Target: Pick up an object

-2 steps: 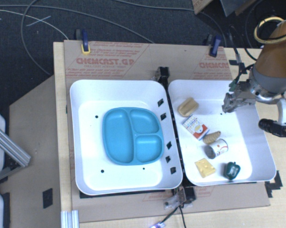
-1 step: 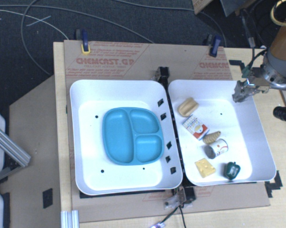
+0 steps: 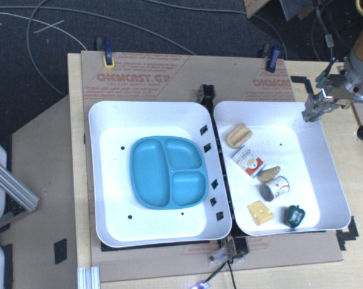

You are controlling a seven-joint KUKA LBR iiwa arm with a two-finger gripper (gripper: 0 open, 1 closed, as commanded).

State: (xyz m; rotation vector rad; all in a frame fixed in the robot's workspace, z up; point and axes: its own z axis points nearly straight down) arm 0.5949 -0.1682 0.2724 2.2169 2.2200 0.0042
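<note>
The right bin [image 3: 313,161] holds several small objects: a tan bread roll [image 3: 238,135], a red and white packet [image 3: 248,161], a brown pastry piece [image 3: 269,174], a white cup lying on its side [image 3: 274,188], a yellow cheese wedge [image 3: 260,212] and a dark green item [image 3: 294,216]. My gripper [image 3: 314,111] hangs over the bin's far right corner, well apart from all of them, with nothing seen between its fingers.
The left bin [image 3: 109,161] holds a blue divided plate [image 3: 168,172]. Black clips line the divider [image 3: 214,161] between the bins. Blue clamps [image 3: 109,56] [image 3: 272,58] pin the cardboard sheet at the back. Cables lie on the dark floor beyond.
</note>
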